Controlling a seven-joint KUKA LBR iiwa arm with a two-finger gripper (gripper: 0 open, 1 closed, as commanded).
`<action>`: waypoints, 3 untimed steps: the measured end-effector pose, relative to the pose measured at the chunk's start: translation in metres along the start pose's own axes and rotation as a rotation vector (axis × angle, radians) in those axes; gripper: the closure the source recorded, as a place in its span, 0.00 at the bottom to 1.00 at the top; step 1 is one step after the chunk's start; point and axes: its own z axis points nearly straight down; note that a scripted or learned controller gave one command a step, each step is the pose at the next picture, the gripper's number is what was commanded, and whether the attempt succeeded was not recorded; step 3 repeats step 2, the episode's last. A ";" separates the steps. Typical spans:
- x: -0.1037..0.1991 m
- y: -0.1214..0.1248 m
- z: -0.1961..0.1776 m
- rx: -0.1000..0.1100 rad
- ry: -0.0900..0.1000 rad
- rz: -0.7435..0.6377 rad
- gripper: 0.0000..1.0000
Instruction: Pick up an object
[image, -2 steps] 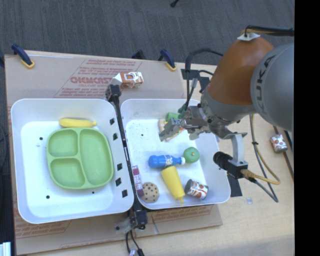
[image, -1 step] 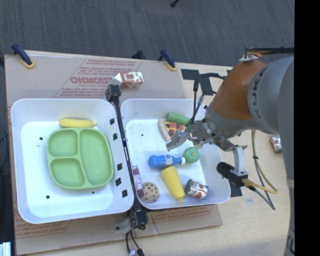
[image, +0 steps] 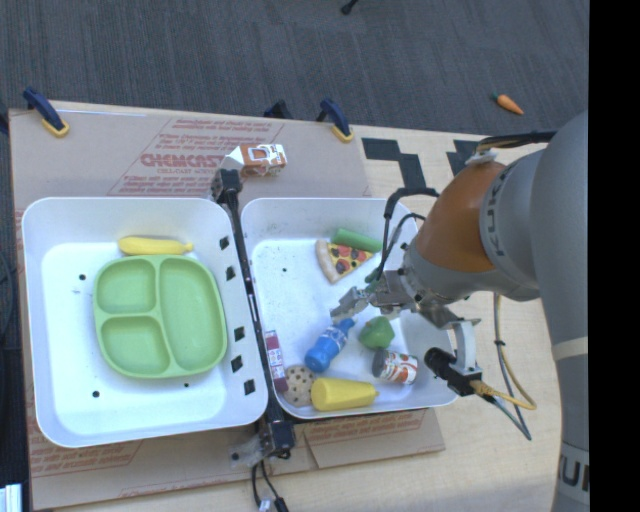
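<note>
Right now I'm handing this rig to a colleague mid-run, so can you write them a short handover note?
Gripper: low over the right white bin, jaws parted with nothing between them, just above the blue plastic bottle and left of the small green rounded toy.
Also in the right bin: a pizza slice toy, a green cylinder, a red and white can, a yellow wedge block and a spotted die.
Left white bin: a green divided plate and a yellow banana toy.
Done: nothing lifted yet.
Left: close on one object and raise it.
</note>
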 end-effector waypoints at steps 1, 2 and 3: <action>0.045 0.037 0.024 0.001 0.000 -0.001 0.00; 0.045 0.037 0.013 0.002 -0.001 -0.003 1.00; 0.045 0.037 0.013 0.002 -0.001 -0.003 1.00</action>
